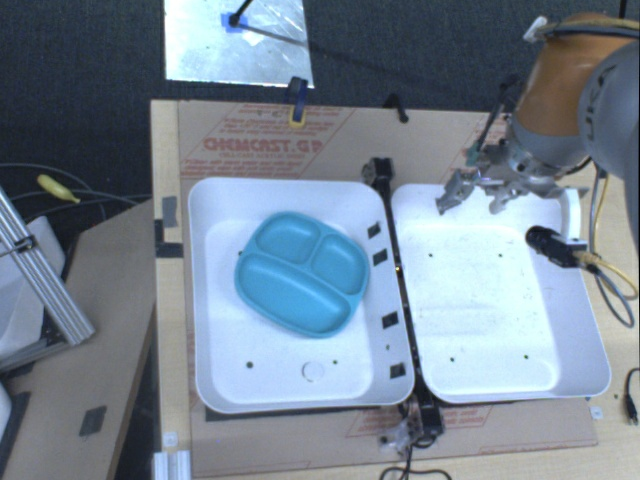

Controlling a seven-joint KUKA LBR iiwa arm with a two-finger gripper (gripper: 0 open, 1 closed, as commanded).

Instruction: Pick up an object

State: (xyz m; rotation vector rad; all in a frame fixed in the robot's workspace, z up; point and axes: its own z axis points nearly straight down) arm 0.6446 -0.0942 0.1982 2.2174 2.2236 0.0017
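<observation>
Nearest the camera is the front edge of the pale wooden bench (172,348), covered by a brown cardboard sheet with red print (330,128). Two shallow bins sit on it side by side, meeting along a seam with black clips. The right white plastic bin (490,308) lies directly under the end effector, with its bare floor stretching from there toward the camera. The left white plastic bin (230,368) sits across the seam from it.

A blue plastic plate with three compartments (300,273) lies flat in the middle of the left bin. It is well apart from the end effector, across the seam and closer to the camera, and nothing touches it.

The end effector (470,200) hangs over the far edge of the right bin. Its two fingers are spread apart with nothing between them. Above it rises the grey arm with an orange band (570,78).

Farther back than the end effector, past the bench, a shiny silver sheet (235,28) lies on dark floor.
</observation>
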